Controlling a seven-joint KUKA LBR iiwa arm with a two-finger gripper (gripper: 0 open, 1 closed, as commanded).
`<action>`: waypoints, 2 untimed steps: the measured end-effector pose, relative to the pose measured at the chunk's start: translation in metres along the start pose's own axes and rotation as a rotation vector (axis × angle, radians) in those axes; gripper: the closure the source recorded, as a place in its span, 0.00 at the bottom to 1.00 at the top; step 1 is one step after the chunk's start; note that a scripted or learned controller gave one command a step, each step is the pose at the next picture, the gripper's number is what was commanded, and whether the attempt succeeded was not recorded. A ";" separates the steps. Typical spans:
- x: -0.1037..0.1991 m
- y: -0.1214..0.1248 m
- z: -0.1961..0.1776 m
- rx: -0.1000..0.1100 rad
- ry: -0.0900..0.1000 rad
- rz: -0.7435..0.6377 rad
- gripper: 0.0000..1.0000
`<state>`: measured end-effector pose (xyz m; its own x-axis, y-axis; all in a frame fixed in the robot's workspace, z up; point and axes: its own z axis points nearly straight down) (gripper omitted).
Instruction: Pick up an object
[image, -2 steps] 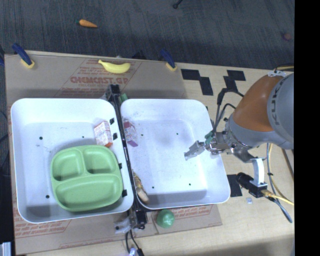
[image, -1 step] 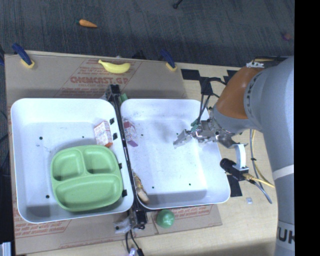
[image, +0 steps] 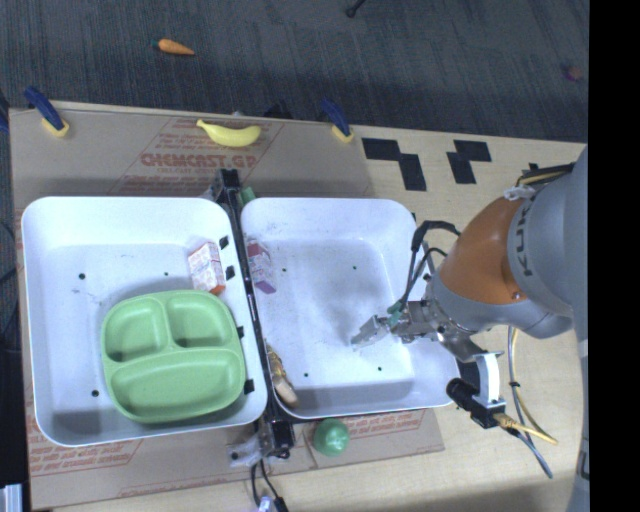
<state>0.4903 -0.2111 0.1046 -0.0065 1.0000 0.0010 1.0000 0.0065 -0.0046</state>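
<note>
Objects for the picking lie scattered across two shallow white bins seen from above. At lower left of the frame, a green divided plate (image: 175, 355) rests flat on the floor of the left bin (image: 60, 300), with a small red-and-white carton (image: 206, 266) just above its upper right corner. Along the wall where the two bins meet, a crumpled wrapper (image: 259, 265) sits in the right bin (image: 330, 225), and a tan, bone-shaped item (image: 279, 380) lies near that bin's lower left corner.

From the right of the frame, the grey arm with its orange band (image: 480, 262) reaches over the right bin. Its gripper (image: 372, 330) hangs low at the bin's right-centre, pointing left; whether the fingers are spread or closed cannot be told from this angle, and nothing can be made out between them.

Outside the bins, a yellow banana (image: 229, 132) rests on the cardboard at upper centre, a green ball (image: 331, 436) at lower centre.
</note>
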 end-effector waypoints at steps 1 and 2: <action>0.001 -0.014 -0.014 -0.001 0.000 -0.001 0.00; 0.001 -0.011 0.013 -0.001 0.000 -0.001 0.00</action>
<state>0.4796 -0.2104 0.0917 -0.0073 1.0000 0.0012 1.0000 0.0073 -0.0035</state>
